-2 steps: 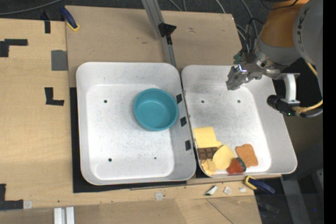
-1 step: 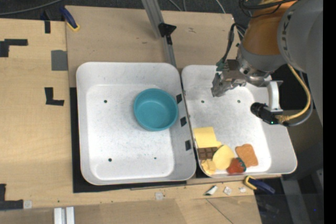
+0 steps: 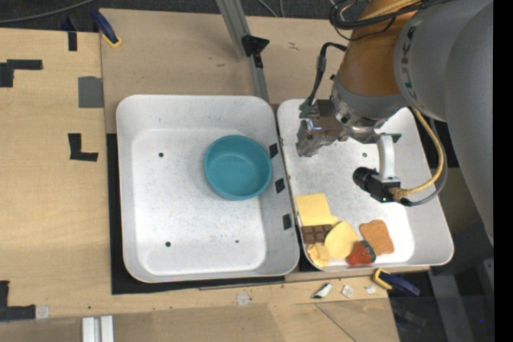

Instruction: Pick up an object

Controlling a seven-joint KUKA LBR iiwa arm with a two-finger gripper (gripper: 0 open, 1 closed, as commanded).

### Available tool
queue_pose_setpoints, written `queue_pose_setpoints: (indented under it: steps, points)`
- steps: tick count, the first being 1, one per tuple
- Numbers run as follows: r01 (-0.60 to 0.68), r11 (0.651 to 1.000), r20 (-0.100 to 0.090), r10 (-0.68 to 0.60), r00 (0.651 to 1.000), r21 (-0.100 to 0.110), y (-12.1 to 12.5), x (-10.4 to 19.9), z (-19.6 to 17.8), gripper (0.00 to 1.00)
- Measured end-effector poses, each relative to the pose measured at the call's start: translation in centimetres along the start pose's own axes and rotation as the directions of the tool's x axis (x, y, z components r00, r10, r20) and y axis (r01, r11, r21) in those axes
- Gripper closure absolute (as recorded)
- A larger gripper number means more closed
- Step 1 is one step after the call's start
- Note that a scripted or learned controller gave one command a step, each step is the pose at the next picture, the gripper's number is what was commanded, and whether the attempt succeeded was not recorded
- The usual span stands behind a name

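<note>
My pincer hangs right of centre, its spread untellable, above the pile of small toy foods at lower right: light, stiff, slippery, so I'd pinch the yellow block across its flat sides.

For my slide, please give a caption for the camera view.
KUKA arm's gripper hovers in the right bin above toy food pieces; blue bowl in left bin.

no readable text, no labels, brands, numbers or signs legible anywhere in view
</note>
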State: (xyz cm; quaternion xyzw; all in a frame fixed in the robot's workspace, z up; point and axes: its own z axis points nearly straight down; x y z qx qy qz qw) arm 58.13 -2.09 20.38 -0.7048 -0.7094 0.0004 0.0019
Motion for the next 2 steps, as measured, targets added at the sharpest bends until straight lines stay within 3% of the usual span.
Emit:
queue_pose_setpoints:
  steps: [2]
  points:
    - [0.001,1.0,0.0,-0.001,1.0,-0.001,-1.6,11.0,0.1,1.0]
